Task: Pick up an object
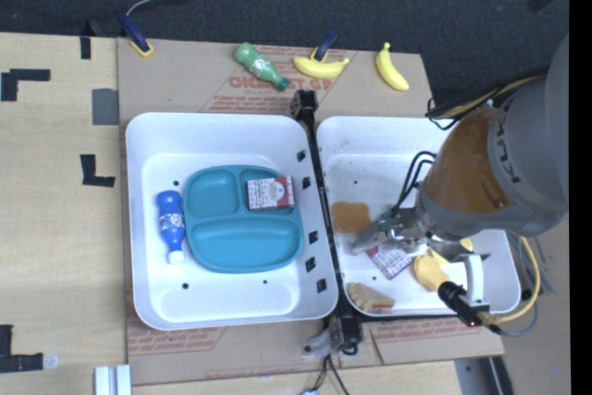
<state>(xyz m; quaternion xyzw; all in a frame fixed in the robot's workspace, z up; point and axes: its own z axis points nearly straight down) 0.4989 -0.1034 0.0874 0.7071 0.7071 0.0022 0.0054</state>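
In the camera view, your hand [388,231] sits low in the right bin [370,153], and I cannot tell whether it is open, closed or gripping anything. A small red-and-white packet [390,262] lies just below it, a brown slice [350,216] just to its left and a yellow piece [429,271] close on its right. With targets this crowded, you risk nudging one aside or catching only a corner and losing it on the lift.
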